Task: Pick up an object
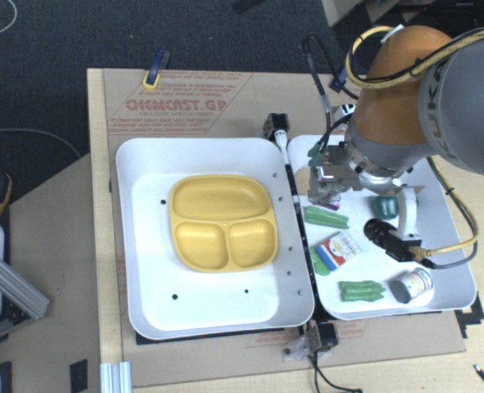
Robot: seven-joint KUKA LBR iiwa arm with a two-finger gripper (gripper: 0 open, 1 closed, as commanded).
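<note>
A grey KUKA arm with an orange band reaches in from the right and holds its gripper [327, 193] low over the near-left part of the right bin [450, 273], close to the wall shared with the left bin [143, 244]. From this high, slanted angle it cannot be told whether the jaws are open or closed, and nothing can be seen clamped between them. A small purplish patch at the tip may be part of an object, but it is too small to make out.

The objects to be picked lie loose on the floor of the right bin. A green bar [326, 216] lies just below the gripper, near the shared wall. Below that, a red, white and blue packet [333, 252] lies at a tilt. A lumpy green piece [361, 291] rests near the bin's front edge, and a small silvery can [412, 285] lies on its side just to its right. A teal object [383, 207] is partly hidden under the wrist.

In the left bin, a yellow divided tray [223, 222] sits flat in the middle, with one long compartment at the back and two smaller ones in front. Both bins rest on a brown board [176, 103] printed with red lettering.
</note>
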